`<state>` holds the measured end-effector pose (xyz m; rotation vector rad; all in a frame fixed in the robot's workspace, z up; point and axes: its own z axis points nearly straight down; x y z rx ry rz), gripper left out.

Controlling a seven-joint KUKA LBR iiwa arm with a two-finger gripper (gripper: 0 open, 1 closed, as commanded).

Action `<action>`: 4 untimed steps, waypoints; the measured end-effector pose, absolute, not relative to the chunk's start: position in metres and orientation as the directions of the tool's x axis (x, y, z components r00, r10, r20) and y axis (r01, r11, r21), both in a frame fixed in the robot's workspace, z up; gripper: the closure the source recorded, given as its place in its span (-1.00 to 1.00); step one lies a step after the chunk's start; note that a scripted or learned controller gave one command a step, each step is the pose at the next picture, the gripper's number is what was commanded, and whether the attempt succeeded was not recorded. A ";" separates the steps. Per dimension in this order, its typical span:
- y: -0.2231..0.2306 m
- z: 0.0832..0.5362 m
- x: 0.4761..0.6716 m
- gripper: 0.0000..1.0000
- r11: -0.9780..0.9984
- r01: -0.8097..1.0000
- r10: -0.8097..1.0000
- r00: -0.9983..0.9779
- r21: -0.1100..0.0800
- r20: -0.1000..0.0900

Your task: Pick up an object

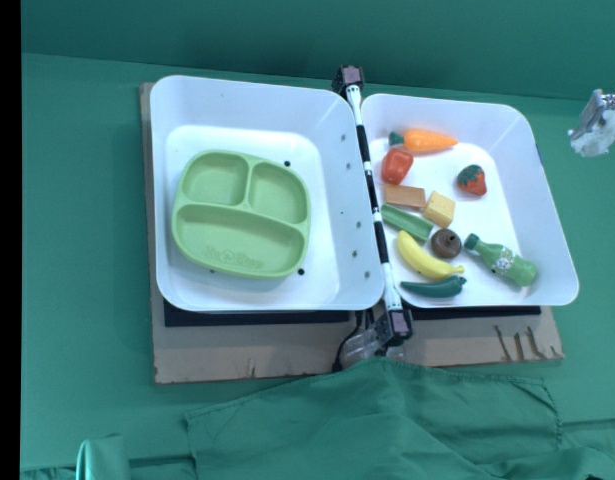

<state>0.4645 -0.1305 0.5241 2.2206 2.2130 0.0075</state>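
The right bin point(532, 138) holds several toy foods: an orange carrot point(425, 140), a red pepper point(396, 165), a strawberry point(472, 179), a tan block point(405, 196), a yellow cheese cube point(439, 209), a green cucumber point(407, 222), a brown round piece point(446, 242), a banana point(425, 258), a dark green chili point(434, 288) and a green bottle point(502, 260). My gripper point(599, 128) hangs at the far right edge, outside the bin and apart from all the toys.
The left bin point(332, 118) carries a light green divided plate point(243, 213). A black-and-white bar point(372, 193) runs between the bins. Crumpled green cloth point(387, 423) lies at the front. Brown board point(247, 353) edges the bins.
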 end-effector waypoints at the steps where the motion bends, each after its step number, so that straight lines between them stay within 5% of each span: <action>1: -0.158 0.451 0.489 1.00 -0.007 1.000 1.000 0.007 -0.005 0.000; 2: -0.158 0.468 0.489 1.00 -0.008 1.000 1.000 0.008 0.010 -0.004; 3: -0.182 0.465 0.466 1.00 -0.006 1.000 1.000 0.006 0.002 -0.002; 4: -0.187 0.394 0.467 1.00 -0.006 1.000 1.000 0.006 -0.002 -0.001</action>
